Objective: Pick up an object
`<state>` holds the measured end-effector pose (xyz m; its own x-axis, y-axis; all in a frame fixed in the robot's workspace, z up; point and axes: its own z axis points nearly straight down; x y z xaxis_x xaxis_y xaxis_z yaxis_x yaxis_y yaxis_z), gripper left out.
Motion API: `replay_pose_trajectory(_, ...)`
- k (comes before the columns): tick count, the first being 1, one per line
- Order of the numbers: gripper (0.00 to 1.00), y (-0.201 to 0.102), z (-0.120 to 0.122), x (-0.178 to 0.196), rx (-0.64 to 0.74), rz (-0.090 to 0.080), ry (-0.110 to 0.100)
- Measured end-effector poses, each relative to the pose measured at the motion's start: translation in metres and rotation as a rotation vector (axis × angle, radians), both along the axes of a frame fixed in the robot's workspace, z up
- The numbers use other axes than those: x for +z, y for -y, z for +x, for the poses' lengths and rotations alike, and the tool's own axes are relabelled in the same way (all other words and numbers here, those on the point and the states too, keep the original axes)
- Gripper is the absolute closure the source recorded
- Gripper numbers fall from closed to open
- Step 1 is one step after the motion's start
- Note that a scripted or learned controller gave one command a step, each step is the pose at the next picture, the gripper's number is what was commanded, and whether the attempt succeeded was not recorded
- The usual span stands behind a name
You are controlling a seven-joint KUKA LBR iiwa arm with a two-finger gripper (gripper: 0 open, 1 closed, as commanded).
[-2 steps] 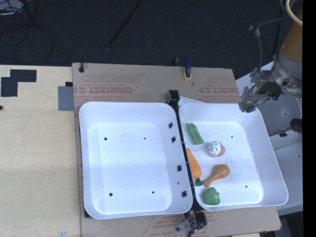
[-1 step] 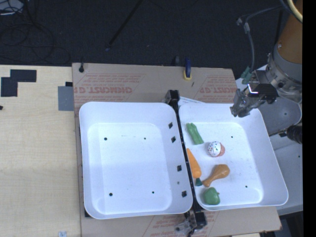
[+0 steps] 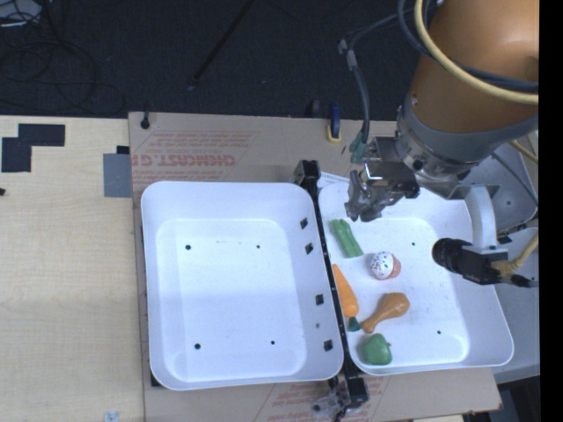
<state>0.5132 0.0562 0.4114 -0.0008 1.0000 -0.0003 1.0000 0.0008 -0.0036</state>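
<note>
The right bin (image 3: pixel 466 341) holds several toy foods: a green pod (image 3: pixel 346 237), a white speckled egg-like piece (image 3: pixel 383 265), an orange carrot (image 3: pixel 345 293), a tan drumstick (image 3: pixel 387 310) and a green pepper (image 3: pixel 376 350). My gripper (image 3: pixel 362 207) hangs over the bin's far left corner, just above and behind the green pod. Nothing shows between its dark fingers.
The left bin (image 3: pixel 158 236) lies beside the right one, with a black divider clamp (image 3: pixel 321 262) between them. A black cylinder (image 3: pixel 466 260) on the arm's mount juts over the right bin's right side. Cardboard (image 3: pixel 220 152) lies under both bins.
</note>
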Motion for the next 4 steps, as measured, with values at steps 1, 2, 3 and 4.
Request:
replay_pose_trajectory(1,1.00,-0.042,-0.037,0.022,-0.001,-0.001,0.001)
replay_pose_trajectory(2,1.00,-0.089,-0.038,-0.055,0.003,-0.001,-0.004)
replay_pose_trajectory(3,1.00,-0.132,-0.037,0.013,0.001,0.000,0.002)
replay_pose_trajectory(4,1.00,-0.173,-0.037,0.120,0.003,0.003,0.008)
